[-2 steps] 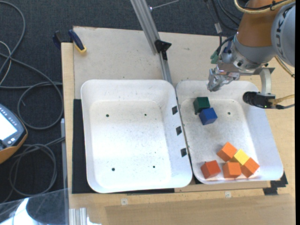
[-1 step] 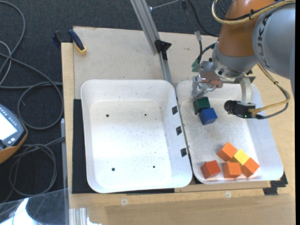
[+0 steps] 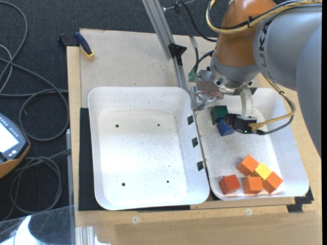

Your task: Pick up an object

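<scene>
My gripper hangs over the far left corner of the right bin, close to the wall between the two bins. A dark green cube lies just right of it, and a blue cube sits a little nearer the front. I see nothing held in the gripper. At the bin's front lie three orange cubes, a yellow cube and a red-orange cube, all bunched together. The grey arm with its orange band covers the bin's far right part.
The left bin stands beside the right one, sharing the middle wall. A slanted metal rail crosses behind the bins. A blue and yellow clamp lies at the bench's far left corner. Cables trail on the floor.
</scene>
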Action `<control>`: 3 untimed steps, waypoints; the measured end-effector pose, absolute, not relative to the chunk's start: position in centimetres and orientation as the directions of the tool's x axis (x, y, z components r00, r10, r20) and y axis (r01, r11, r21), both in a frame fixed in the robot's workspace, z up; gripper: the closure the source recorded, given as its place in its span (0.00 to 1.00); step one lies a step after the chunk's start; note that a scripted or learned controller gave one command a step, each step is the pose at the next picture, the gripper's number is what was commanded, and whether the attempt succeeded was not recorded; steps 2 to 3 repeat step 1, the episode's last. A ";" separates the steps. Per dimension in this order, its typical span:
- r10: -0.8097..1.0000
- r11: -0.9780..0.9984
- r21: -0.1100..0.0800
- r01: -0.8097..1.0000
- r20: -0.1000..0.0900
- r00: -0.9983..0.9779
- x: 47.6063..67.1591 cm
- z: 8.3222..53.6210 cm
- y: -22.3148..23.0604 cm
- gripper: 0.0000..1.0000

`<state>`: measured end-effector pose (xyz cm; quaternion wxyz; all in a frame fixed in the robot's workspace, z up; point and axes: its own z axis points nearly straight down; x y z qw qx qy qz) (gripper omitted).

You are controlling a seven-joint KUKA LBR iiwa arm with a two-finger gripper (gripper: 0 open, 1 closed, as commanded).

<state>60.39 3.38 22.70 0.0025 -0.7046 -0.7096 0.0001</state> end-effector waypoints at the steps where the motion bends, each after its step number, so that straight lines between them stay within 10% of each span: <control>1: 1.000 0.007 -0.002 1.000 0.004 -0.007 58.4 24.4 8.1 1.00; 3: 1.000 0.007 -0.002 1.000 0.004 -0.007 58.4 24.4 8.1 1.00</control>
